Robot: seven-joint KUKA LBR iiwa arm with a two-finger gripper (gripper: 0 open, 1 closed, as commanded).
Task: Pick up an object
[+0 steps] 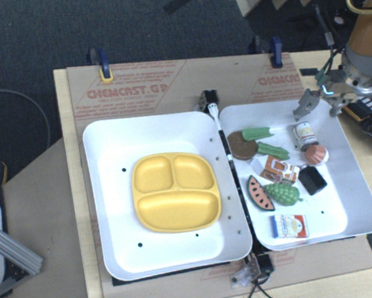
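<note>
We read red print on the brown board (166, 81) under the bins: "CHEMCAST G.P" in large letters at upper left, with smaller lines above and below it too small to read. The same red print repeats at upper right (278, 79), partly cut off by the right bin; we make out "CHEMCAST". The small can (302, 133), the orange packet (278, 169) and the white box (289, 225) in the right bin carry labels, but their print is too small to read.

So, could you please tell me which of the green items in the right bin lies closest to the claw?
The pale green pod at the top of the pile; the darker pod and the bumpy green piece lie farther from the claw.
</note>
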